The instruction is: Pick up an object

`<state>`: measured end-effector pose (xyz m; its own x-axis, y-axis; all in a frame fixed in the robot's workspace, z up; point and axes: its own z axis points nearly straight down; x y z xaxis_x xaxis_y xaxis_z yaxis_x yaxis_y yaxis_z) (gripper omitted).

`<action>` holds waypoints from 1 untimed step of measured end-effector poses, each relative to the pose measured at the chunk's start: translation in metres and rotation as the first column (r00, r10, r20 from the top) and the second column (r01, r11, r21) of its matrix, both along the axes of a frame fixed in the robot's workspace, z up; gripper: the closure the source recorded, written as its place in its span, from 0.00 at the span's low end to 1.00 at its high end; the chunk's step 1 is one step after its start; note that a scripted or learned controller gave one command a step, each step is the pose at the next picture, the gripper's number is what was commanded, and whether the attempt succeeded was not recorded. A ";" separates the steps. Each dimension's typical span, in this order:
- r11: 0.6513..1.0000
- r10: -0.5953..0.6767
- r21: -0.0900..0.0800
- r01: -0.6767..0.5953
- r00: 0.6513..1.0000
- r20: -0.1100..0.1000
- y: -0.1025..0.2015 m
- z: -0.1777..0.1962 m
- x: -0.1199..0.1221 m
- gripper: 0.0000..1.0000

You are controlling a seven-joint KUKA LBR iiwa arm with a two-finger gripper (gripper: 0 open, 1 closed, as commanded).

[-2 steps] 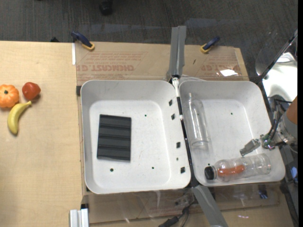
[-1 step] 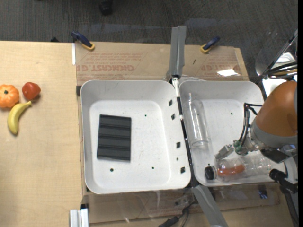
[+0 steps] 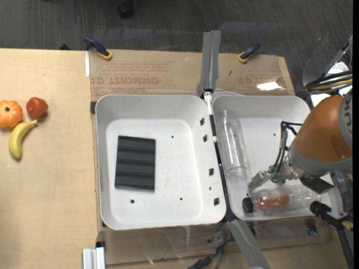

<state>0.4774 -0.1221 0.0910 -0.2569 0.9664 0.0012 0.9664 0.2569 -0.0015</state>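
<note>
Bottle (image 3: 277,201) with the dark cap lies along the right bin's (image 3: 255,106) front wall, little room there. Pincer (image 3: 263,179) hovers just above it; grip state, cannot tell. Clear tube (image 3: 234,144) alongside. Left bin (image 3: 106,150) holds a black ribbed block (image 3: 135,163).

To my far left, on the pale tabletop (image 3: 50,206), I see an orange (image 3: 9,114) touching a red tomato (image 3: 37,107), with a yellow banana (image 3: 20,139) just below them. Flattened brown cardboard (image 3: 151,74) lies under the bins, held by two clamps (image 3: 99,48) at its far edge. Beyond it is grey carpet (image 3: 168,10).
</note>
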 end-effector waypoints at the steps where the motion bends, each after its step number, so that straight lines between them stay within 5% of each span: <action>1: 0.975 0.221 0.000 -0.221 0.975 0.001 -0.009 0.000 0.000 0.00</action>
<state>0.4775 -0.1311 0.0913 -0.4640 0.8858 0.0009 0.8858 0.4640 -0.0003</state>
